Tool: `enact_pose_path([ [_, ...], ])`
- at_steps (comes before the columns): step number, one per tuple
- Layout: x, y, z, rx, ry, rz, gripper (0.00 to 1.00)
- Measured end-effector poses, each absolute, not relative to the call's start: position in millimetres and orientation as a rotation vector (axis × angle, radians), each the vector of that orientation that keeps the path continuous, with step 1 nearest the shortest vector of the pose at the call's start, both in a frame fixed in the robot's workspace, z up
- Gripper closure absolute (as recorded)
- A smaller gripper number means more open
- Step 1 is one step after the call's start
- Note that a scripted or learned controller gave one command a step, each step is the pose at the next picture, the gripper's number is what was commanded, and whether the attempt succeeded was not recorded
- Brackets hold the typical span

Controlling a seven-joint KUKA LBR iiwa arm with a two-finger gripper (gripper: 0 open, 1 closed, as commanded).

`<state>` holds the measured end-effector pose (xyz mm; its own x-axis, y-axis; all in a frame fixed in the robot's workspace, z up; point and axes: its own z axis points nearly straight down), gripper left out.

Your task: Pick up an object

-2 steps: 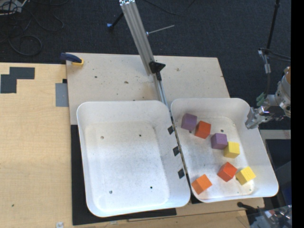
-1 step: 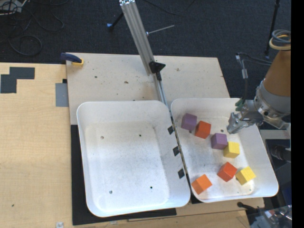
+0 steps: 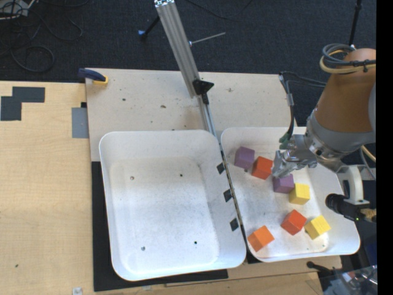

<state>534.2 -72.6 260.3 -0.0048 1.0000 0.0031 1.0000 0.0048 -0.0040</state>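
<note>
Claw down right of center in the right-hand bin, right on top of a purple cube. Can't tell the claw's state from up here. Best to stay centered, clear of the red cube and yellow cube just beside.

This is a robotics lab set up for grasping trials. A pale wooden worktop carries two shallow white bins: the left bin and the right bin, which holds small coloured cubes in purple, red, orange and yellow, plain test pieces rather than household goods. An aluminium profile mast with a checkered marker at its top rises behind the bins. Loose black cables lie on dark carpet beyond the worktop. A grey and orange industrial arm reaches in over the right bin.
</note>
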Motion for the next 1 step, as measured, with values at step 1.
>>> enact_pose_path([
  [1, 530.5, -19.3, 262.6, -2.212, -2.224, 0.001, 1.0],
])
